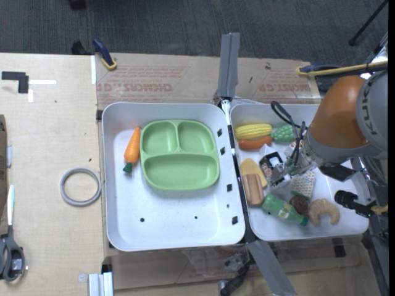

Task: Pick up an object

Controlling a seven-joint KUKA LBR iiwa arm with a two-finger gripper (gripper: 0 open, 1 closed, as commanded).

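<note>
My gripper [281,170] hangs low in the right bin [345,227], near its middle, under the grey arm with the orange band [338,113]. Around it lie a yellow corn cob [253,130], a red-orange piece [253,144] just below the cob, and a green knobbly item [284,133]. A tan hot-dog bun [252,181] lies to the gripper's left. A green bottle [283,209], a dark round item [300,202] and a croissant [324,211] lie toward the front. A white mesh piece [303,181] sits right beside the gripper. The arm hides part of the bin.
The left bin [173,227] holds a green divided plate [180,154] and a toy carrot [131,145]. A grey divider clip [228,66] stands between the bins at the back. A tape ring [80,185] and scissors [11,251] lie on the bench at left.
</note>
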